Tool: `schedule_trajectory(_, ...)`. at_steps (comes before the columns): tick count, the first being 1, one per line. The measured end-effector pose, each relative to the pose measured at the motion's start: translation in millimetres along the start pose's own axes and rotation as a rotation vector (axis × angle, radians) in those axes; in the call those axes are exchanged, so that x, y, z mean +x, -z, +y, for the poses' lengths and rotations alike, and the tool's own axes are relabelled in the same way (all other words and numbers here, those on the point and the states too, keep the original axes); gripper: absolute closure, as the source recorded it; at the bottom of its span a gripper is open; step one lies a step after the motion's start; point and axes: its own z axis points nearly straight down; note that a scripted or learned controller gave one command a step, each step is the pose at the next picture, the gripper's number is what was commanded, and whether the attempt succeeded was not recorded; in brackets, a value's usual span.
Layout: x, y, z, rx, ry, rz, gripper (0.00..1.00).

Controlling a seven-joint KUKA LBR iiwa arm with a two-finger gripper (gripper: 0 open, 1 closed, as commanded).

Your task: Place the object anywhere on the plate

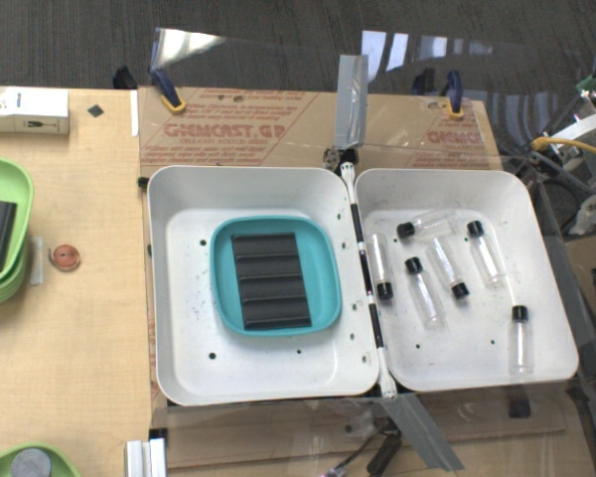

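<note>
Gripper width cannot be told from this view, so nothing can be said of a grasp. The task's things, six clear vials with black caps, lie flat in the right bin, none on the plate. The plate is teal, sits mid-floor in the left bin and carries a dark ridged insert.

The step in hand looks like the pick itself, and most of the risk sits there. The vials are round, smooth and see-through, so a closing grip slightly off the axis would likely squirt one away or set it rolling. Two middle vials lie close together; a descent between them could push both or catch the wrong one. The wall vial hugs the bin's left side, leaving little room for a finger there. The lone vial near the front right corner looks the easiest.

On the carry, a low path could clip the walls between the bins. On release, a vial dropped from height could bounce off the insert and roll over the plate's shallow rim.
</note>
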Motion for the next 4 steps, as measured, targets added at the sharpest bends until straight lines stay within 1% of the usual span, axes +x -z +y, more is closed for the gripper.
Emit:
schedule_trajectory(1,-4,177,-2,0.000,-0.065,-0.001,0.00)
schedule_trajectory(2,44,177,12,0.000,-0.065,-0.001,0.00)
schedule_trajectory(4,45,176,12,0.000,-0.066,-0.001,0.00)
